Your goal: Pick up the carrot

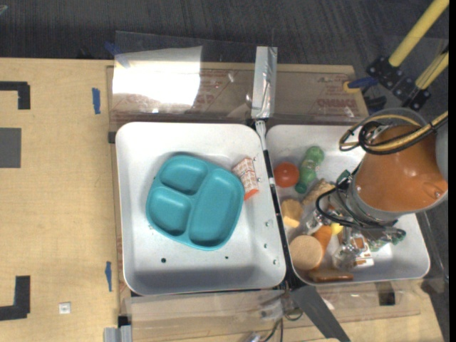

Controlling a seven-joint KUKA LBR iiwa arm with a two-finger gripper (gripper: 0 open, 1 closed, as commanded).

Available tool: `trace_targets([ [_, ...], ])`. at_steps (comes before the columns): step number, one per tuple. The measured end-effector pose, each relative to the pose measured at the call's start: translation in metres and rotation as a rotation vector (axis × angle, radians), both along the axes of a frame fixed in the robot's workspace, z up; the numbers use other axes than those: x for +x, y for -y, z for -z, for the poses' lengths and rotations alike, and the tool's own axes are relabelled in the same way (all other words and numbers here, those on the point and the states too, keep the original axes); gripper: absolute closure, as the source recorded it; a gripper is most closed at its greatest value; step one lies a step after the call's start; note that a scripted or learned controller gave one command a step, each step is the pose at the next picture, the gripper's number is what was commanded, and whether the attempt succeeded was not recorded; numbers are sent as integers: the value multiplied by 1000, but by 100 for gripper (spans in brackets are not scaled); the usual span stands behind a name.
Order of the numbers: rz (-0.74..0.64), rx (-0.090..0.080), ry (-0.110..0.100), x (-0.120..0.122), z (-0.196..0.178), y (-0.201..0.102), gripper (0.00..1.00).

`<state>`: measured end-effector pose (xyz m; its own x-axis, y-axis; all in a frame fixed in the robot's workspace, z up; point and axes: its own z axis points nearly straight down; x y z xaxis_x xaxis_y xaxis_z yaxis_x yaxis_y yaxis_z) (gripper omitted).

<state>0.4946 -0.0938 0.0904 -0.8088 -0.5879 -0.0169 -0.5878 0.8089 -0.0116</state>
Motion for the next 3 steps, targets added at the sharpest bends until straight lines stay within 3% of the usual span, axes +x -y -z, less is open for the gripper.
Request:
trace_targets([
  [1,-222,-7,0,10,0,-2,0],
  [2,-222,-4,13,14,-13,-5,100],
  [3,-684,-7,-11,-10,-95,-51,100],
])
